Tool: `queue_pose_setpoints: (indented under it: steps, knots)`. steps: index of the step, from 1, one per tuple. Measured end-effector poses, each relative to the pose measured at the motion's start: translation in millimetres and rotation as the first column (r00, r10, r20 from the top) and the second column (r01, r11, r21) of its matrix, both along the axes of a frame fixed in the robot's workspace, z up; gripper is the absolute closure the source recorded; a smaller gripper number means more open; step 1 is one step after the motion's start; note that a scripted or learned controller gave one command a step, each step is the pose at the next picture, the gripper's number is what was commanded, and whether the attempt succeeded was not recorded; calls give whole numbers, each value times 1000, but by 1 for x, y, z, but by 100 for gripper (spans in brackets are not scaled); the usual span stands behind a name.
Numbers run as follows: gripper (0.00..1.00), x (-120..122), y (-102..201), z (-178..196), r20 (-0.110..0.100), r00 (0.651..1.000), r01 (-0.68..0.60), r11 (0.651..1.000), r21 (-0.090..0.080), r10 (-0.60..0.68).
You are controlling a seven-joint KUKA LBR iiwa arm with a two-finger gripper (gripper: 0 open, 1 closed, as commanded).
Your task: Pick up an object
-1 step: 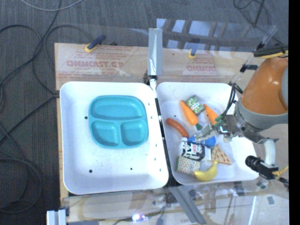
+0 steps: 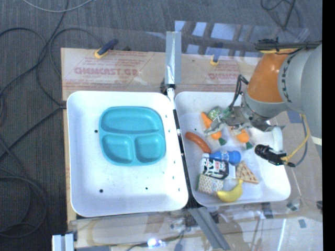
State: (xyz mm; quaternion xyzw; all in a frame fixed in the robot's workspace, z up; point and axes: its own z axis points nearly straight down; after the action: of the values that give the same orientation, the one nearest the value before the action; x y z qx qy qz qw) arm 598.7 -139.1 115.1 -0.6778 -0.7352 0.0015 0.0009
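Right bin (image 2: 282, 184): carrot piece (image 2: 206, 120) beside jaws.

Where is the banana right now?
The banana lies in the right-hand bin, near its front edge. It sits just below a small patterned packet and a triangular cracker, well away from the gripper.

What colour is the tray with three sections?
Turquoise blue plastic tray, seen in the camera view.

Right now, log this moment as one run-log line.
arm: over right bin | gripper: low among small items | banana: bin front | blue tray: left bin | grasp: unconfirmed
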Motion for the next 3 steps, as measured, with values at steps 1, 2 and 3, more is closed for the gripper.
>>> queue_pose_setpoints:
  steps: [1, 2, 3]
  knots:
    - [0, -11, -25, -8, 1, 998, -62, 998, 0, 62]
    - [0, 36, -56, -28, 10, 994, -108, 994, 2, 108]
    - [100, 37, -55, -17, 13, 994, -110, 994, 1, 110]
